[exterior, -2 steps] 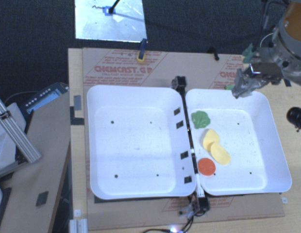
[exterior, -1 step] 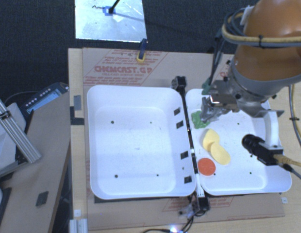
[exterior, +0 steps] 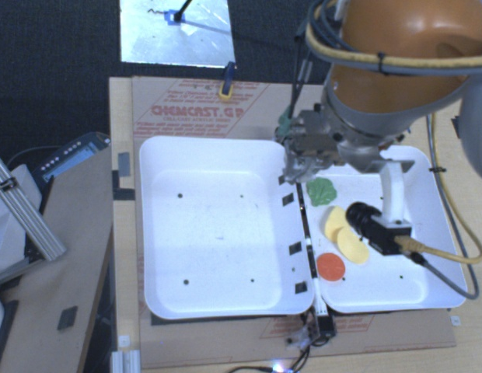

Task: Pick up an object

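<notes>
1. Two white bins sit side by side on a bench, seen from above at a slant. The left bin (exterior: 218, 231) holds nothing.
2. Nearest the viewer in the right bin (exterior: 412, 290) lies an orange disc (exterior: 330, 266).
3. Just behind it are two yellow pieces (exterior: 346, 235), touching each other. A black part of the arm's gear with a yellow hose rests beside them.
4. Farther back, a green piece (exterior: 322, 191) lies near the wall between the bins.
5. The gripper (exterior: 303, 165) hangs over that dividing wall, just beside the green piece. Its tip is hidden among dark metal parts, so whether it is open or closed cannot be told, and nothing can be seen in it.
6. Behind all this, the arm's large orange band (exterior: 404, 29) looms over the right bin.
7. Progress, as a judgement: the pick looks not yet done. All four objects lie on the bin floor; grasping and lifting one remain.
</notes>
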